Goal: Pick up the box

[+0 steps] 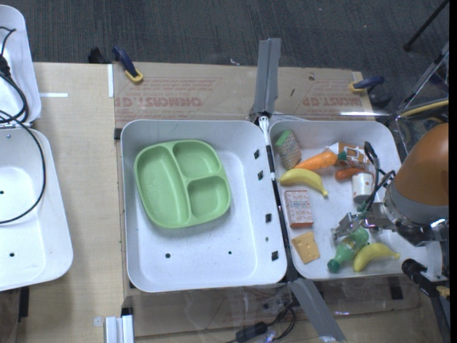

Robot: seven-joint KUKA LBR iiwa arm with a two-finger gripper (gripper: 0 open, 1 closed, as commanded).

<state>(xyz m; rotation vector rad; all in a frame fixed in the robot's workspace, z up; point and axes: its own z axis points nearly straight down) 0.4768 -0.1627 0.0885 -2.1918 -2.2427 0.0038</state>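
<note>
Two bins, box lying free in the right one.
Low in the frame sit a cheese wedge (305, 248), green bottle (344, 252) and small banana (373, 254); the gripper (352, 224) hovers above them, fingers' spread impossible to tell. Just left, the box (298, 209) lies flat, near the divider. Shift left, centre over its narrow width, descend straight, avoiding the larger banana (303, 179) beyond.

The divided plate (183, 184) was pale green in the white left bin (143, 263). In the white right bin (385, 131) lay a red-and-white box (298, 209), yellow bananas (303, 179), an orange carrot (318, 161) and a green bottle (348, 252).
</note>
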